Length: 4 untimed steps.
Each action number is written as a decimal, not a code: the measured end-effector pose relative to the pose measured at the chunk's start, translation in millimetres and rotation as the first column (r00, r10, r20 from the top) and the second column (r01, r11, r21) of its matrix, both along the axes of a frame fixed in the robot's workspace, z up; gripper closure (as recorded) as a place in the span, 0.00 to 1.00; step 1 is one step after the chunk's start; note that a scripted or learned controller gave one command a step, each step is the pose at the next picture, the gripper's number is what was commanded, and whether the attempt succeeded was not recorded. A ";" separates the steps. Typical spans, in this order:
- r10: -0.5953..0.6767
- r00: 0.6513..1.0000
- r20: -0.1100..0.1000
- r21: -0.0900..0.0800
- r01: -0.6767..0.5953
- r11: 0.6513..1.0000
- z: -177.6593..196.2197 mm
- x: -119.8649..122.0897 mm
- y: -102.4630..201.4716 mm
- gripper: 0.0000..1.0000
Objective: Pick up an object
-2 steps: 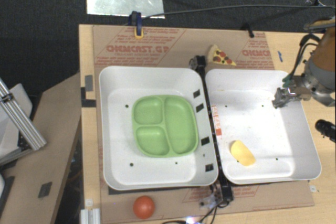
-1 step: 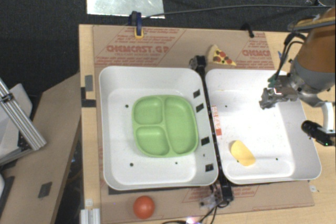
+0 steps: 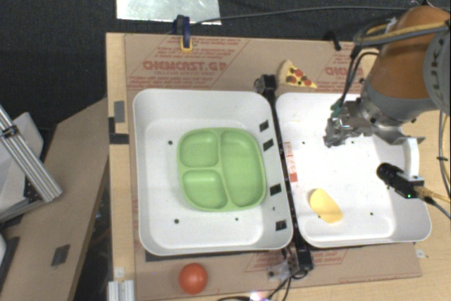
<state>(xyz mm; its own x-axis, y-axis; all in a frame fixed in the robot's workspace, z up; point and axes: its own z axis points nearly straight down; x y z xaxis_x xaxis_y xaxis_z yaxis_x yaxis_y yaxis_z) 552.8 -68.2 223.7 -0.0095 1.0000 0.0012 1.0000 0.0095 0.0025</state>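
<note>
Hanging over the far part of the right bin [image 3: 416, 225], the gripper [image 3: 337, 132] holds nothing I can see; its opening I cannot tell. A yellow object [image 3: 326, 205] lies nearer, well apart from it.

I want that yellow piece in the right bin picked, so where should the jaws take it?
Grip the yellow piece across its narrow width, coming straight down. It lies flat and oblong on the right bin floor, with open space around it, away from the walls.
</note>
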 end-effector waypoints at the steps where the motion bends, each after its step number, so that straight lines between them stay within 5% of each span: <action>1: -0.001 1.000 0.000 0.000 0.001 1.000 8.9 -5.2 51.8 1.00; 3: -0.001 1.000 -0.002 0.000 0.001 1.000 -7.3 -31.7 149.5 1.00; 4: -0.001 1.000 -0.003 0.000 0.001 1.000 -1.9 -45.1 171.7 1.00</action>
<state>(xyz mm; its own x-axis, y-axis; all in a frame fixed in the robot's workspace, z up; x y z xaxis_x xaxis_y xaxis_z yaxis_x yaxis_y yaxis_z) 507.8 103.5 221.8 -0.0080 1.0000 0.0017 1.0000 0.0080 -0.0003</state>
